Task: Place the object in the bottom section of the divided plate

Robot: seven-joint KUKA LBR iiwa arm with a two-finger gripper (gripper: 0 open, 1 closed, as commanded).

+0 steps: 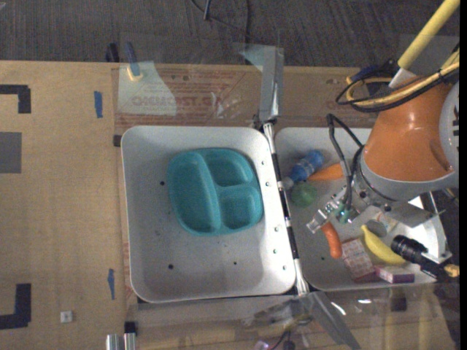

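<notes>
A teal divided plate point(214, 190) lies in the left bin point(146, 261), with one long section on its left and two smaller ones on its right. My gripper point(326, 219) hangs low over the right bin point(314, 265), below the orange wrist band. Its tip is just above a small orange-red piece point(333, 241) lying on the bin floor. A green ball point(304, 194) sits just left of the gripper. The arm hides part of the bin behind it.
The right bin also holds a blue item point(305, 165), an orange carrot point(330, 171), a yellow banana point(380, 247) and pink boxes point(357, 258). A metal divider point(281, 210) separates the two bins. Cables point(365, 86) trail at the upper right.
</notes>
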